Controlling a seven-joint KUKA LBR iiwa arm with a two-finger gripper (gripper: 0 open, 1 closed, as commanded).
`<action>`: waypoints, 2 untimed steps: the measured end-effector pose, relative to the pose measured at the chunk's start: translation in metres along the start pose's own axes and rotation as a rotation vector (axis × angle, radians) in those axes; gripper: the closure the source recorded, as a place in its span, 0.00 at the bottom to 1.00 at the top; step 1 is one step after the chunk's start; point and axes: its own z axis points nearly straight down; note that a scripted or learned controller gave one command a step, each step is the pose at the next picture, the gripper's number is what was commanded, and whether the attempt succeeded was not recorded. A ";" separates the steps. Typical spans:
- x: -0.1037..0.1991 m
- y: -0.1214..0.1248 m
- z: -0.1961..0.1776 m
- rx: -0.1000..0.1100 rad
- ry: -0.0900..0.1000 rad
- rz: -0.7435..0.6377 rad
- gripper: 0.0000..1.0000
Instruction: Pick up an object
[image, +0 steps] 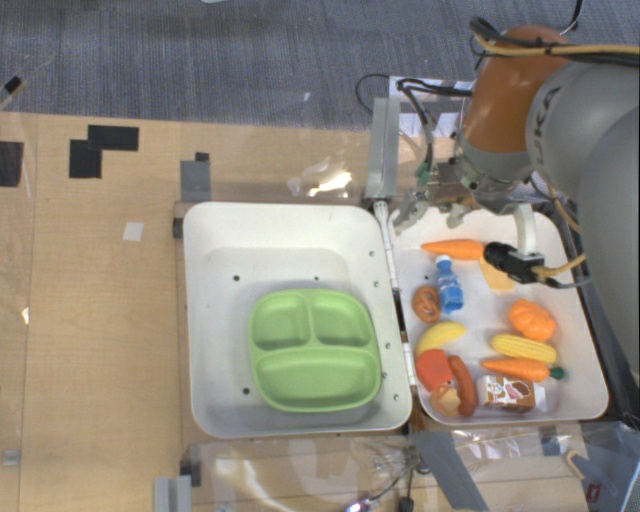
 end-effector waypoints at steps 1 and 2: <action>-0.077 -0.059 0.027 0.002 -0.001 0.188 0.00; -0.073 -0.046 0.108 -0.005 -0.002 0.208 0.00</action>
